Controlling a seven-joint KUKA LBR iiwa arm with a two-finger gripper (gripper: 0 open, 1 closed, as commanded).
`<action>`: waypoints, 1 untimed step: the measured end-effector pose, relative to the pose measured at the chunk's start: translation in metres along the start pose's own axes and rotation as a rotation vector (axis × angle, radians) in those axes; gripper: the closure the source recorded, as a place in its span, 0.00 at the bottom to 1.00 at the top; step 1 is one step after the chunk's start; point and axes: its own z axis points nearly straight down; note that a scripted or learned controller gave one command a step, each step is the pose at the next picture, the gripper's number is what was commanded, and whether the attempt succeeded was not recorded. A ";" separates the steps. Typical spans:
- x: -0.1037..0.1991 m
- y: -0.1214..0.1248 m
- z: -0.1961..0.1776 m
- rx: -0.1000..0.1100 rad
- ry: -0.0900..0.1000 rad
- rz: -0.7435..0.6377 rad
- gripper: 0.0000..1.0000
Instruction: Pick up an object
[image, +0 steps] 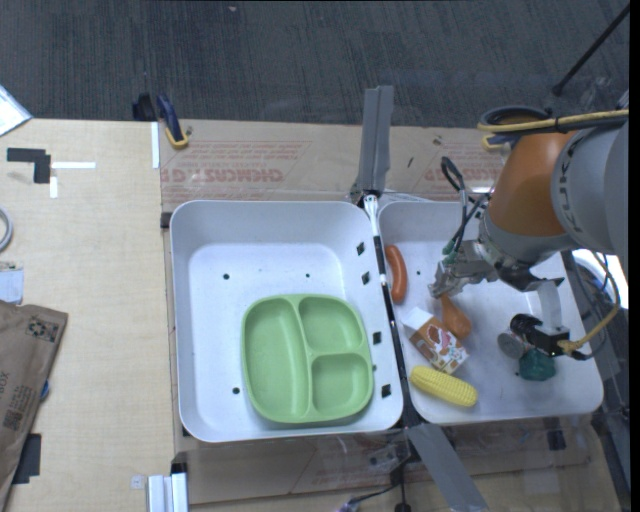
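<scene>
Camera view: tool (450, 283) hangs low in the right bin (570, 395), just above an orange toy (456, 320); whether it grips anything, I cannot tell. Corn cob (443, 386) lies nearby.

single fixed cam above bench, angled down, covers both shallow white plastic bins (190, 300); grey arm (590, 190) enters from right

Looked like a robotics lab or test bench. Had a cardboard-covered bench (90, 300) marked with tape, bearing two shallow white bins (190, 330) left of the gripper (448, 283). Held toy food (443, 385) below it, cables (560, 345) to its right.
</scene>
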 end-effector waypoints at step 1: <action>0.062 -0.014 -0.105 -0.003 -0.001 -0.252 1.00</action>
